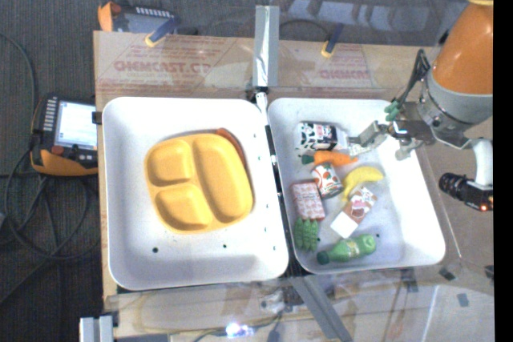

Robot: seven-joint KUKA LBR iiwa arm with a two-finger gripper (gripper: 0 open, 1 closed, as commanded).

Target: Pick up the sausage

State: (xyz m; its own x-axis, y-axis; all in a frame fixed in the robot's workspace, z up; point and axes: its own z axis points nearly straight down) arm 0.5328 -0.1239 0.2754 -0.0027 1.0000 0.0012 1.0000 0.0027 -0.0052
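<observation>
- The sausage (231,142) lay in the left bin (128,252), a reddish-brown sliver showing at the upper right edge of the yellow divided tray (199,179); most of it was tucked under or behind the tray's rim.
- The gripper (370,134) hovered over the upper part of the right bin (429,228), well apart from the sausage and on the wrong side of the divider between the bins.
- Whether the gripper stood wide or narrow could not be told from this view; nothing was seen between its tips.
- Just beside the gripper sat a black-and-white milk carton (317,135) and a carrot (335,159), with a banana (362,177) nearby. A descent from here would likely close on one of those instead.
- The sausage touched the tray, so a grasp could catch the tray's rim, nudge it, or push the sausage further beneath.
- Little of the sausage was exposed, so a slipped or empty pinch seemed a real risk.
</observation>
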